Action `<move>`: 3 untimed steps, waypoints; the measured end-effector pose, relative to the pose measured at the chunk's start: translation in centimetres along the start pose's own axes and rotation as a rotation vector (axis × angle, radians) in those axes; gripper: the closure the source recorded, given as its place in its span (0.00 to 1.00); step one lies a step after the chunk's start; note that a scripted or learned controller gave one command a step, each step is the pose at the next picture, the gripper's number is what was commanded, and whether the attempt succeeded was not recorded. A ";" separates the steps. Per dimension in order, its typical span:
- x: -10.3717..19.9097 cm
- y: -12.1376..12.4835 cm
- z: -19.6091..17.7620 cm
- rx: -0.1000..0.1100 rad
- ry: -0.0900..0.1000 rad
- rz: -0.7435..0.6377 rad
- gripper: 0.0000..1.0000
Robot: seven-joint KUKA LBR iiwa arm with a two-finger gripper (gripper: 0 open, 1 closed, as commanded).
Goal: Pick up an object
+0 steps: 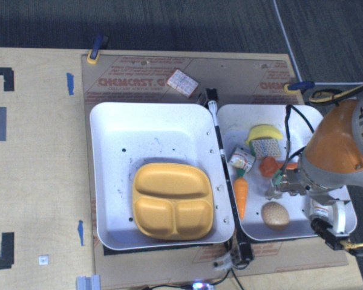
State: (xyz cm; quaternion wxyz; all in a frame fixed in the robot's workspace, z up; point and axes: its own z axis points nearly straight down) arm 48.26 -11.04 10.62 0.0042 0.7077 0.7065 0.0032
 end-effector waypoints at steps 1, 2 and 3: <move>0.0 0.0 0.0 0.000 0.000 0.000 0.00; 1.4 -0.3 1.9 0.006 -0.005 0.002 0.00; 1.6 -0.1 1.0 0.004 -0.001 0.001 1.00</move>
